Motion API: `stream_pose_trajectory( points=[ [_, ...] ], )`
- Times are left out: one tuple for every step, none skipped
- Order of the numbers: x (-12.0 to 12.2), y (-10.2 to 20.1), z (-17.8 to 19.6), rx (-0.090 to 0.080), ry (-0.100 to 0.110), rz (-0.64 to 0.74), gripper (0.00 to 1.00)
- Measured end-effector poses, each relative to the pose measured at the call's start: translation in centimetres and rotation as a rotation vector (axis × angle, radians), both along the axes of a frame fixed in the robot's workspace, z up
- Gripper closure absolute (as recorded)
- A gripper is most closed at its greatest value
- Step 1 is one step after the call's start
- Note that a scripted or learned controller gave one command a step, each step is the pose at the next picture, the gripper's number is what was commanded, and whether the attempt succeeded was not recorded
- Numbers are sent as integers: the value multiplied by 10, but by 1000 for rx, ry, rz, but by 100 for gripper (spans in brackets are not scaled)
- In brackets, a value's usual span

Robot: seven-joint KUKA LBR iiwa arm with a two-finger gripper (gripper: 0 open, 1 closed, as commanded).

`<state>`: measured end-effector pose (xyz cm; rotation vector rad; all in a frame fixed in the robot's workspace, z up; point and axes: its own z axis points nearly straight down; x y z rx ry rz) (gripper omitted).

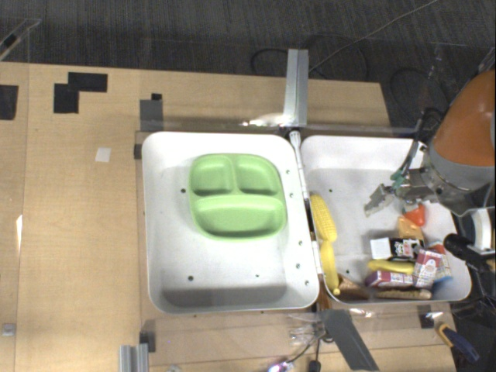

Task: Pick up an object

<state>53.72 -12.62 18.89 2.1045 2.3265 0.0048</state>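
Arm enters from the right edge of the camera view, orange band visible above the wrist. The claw (385, 198) hangs over the right-hand shallow white bin (349, 157), above bare bin floor in its upper middle part. Its fingers appear spread, pointing left and downward; nothing is seen between them, so it is read as open and empty.

Task objects all lie in the right bin. A yellow corn cob (322, 216) lies along the left wall, with a yellow banana-like piece (328, 263) just below it. Along the near wall sits a cluster: a small orange carrot-like piece (411, 222), a small black-and-white box (400, 248), a red-and-white carton (427, 268), a yellow bar (391, 267), and a brown stick-shaped item (387, 292). These touch or overlap; exact boundaries are hard to tell.

The left-hand shallow white bin (163, 208) holds a green plastic divided tray (236, 194), well apart from the claw.

Judgement: the step in hand is the approach, before any grasp. No object has been lifted. The next move calls for choosing a target, centring over it, and descending. The corn cob looks least crowded, though the wall beside it limits finger room. The cluster risks a pinch on two items at once.
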Motion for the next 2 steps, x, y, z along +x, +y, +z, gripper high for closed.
stream_pose_trajectory(
  points=[
    [-38,-28,-94,-1,-3,-12,0],
    [-43,-39,-97,-8,-17,406,0]
  ],
)
